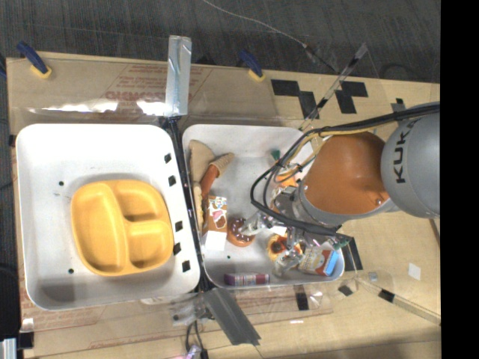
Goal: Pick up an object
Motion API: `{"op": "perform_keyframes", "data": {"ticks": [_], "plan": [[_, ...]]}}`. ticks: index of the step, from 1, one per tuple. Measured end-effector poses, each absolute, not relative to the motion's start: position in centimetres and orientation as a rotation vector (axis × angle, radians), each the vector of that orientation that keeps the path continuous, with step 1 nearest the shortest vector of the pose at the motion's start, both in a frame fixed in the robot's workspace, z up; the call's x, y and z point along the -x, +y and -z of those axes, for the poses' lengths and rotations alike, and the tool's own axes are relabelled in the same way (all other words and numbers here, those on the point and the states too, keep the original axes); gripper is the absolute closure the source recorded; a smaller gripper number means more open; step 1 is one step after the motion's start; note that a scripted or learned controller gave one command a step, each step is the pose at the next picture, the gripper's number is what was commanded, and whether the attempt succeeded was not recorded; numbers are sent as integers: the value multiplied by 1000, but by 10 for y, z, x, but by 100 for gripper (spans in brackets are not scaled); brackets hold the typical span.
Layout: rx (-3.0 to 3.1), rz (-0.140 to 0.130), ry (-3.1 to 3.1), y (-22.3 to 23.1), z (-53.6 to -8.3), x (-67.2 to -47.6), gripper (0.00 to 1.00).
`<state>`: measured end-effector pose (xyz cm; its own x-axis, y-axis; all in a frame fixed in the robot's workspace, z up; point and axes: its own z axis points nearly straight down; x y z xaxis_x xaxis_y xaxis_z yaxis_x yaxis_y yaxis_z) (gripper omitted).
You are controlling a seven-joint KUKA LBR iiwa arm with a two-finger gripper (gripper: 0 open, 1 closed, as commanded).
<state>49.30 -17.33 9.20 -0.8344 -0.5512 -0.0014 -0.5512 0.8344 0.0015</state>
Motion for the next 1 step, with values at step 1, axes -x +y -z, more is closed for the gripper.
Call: {"op": "perform_keyframes", "data": {"ticks": [1], "plan": [[912, 1, 2995, -171, -104, -497, 100]]}}
